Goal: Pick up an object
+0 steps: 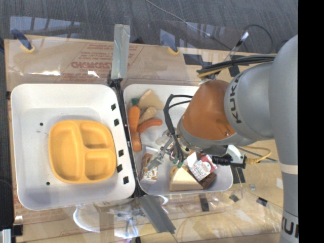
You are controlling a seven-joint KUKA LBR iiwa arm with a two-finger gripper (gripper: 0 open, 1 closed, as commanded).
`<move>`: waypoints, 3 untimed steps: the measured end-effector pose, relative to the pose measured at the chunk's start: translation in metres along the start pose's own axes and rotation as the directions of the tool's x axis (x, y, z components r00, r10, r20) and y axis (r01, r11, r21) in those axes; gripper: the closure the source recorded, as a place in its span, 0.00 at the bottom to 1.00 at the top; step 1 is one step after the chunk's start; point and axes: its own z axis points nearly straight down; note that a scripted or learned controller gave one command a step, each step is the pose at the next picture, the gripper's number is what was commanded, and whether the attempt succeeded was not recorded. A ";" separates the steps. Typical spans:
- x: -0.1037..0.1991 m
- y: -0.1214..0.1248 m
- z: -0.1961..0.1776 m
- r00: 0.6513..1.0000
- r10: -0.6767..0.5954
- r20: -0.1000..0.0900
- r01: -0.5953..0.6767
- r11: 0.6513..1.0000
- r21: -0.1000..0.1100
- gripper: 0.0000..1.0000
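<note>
- well, nearest the camera's low edge, inside the right bin (223, 184), a pale wedge of cheese (181, 179) lies against the front wall, with a red and white packet (201, 167) just beside it on the wedge's right.
- my gripper (168, 151) sits just above that wedge, down in the same bin; its metal tip points left toward a small brown snack wrapper (149, 167). i cannot tell whether its fingers are apart or together, and nothing shows between them.
- farther back from my gripper, a sausage (150, 124) and a carrot (134, 127) lie near the bin's left wall, with a tan bread slice (149, 99) beyond them at the far wall.
- left of my gripper, across the divide, the left bin (30, 110) holds a yellow divided tray (81, 150).
</note>
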 end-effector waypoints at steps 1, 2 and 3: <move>-0.063 0.041 0.006 0.972 0.235 -0.023 -0.235 0.972 0.012 0.00; -0.046 -0.010 0.003 0.946 0.323 -0.013 -0.323 0.946 0.001 0.00; -0.086 0.055 0.007 0.944 0.328 -0.015 -0.328 0.945 0.012 0.00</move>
